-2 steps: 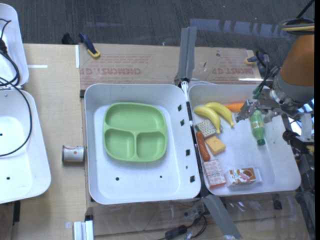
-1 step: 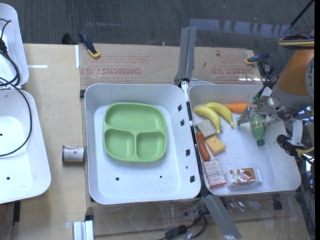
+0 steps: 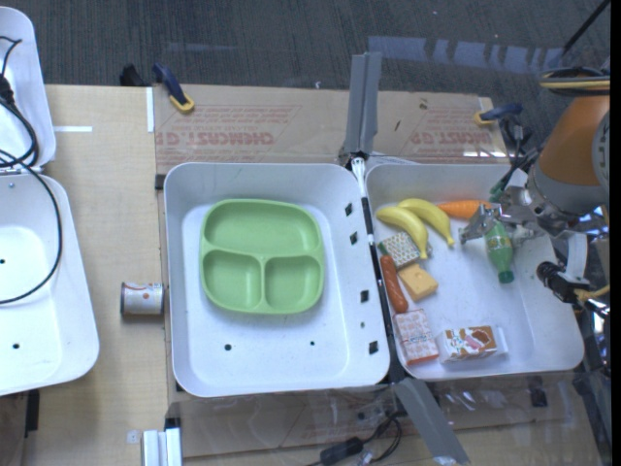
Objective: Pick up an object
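The right bin (image 3: 551, 330) holds two yellow bananas (image 3: 417, 223), an orange carrot (image 3: 458, 208), a green bottle (image 3: 500, 250), a cheese wedge (image 3: 419, 282), a red sausage (image 3: 393, 285), a checked cracker (image 3: 401, 249) and two flat packets (image 3: 415, 336) (image 3: 473, 343). My gripper (image 3: 482, 225) is low over the bin's far right part, right at the bottle's upper end and just right of the carrot's tip. The bottle lies tilted on the bin floor. Whether the gripper touches it is unclear.
A green divided plate (image 3: 262, 256) lies in the left bin (image 3: 179, 289). A small can (image 3: 143, 299) rests on the bench left of that bin. White equipment with black cables (image 3: 29, 260) stands at the far left. The arm's orange band (image 3: 574, 149) hangs over the right bin's far corner.
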`<state>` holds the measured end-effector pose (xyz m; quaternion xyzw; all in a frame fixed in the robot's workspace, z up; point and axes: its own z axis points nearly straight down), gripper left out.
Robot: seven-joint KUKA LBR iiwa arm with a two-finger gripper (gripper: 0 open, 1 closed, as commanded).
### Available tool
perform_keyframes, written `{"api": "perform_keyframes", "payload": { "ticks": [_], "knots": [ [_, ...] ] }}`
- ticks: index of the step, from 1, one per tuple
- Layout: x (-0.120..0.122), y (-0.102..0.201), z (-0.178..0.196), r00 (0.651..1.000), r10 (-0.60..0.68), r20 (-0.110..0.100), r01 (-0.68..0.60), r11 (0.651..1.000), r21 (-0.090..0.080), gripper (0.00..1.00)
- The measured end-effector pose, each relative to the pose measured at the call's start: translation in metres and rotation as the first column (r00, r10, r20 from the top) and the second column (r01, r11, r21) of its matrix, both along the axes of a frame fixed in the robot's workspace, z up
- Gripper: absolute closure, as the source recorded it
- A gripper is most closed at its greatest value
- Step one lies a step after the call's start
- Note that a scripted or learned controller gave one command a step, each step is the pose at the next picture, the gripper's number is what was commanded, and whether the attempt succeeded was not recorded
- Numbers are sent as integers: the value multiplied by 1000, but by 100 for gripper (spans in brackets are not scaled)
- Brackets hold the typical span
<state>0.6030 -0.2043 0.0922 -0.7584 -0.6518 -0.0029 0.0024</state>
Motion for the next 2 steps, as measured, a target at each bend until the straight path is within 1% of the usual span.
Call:
{"api": "perform_keyframes", "payload": {
  "ticks": [1,2],
  "knots": [
    [-1,-2,9,1000,-1,-1,1,1000,-5,100],
    [55,61,132,1000,-2,0,2,1000,-9,100]
  ]
}}
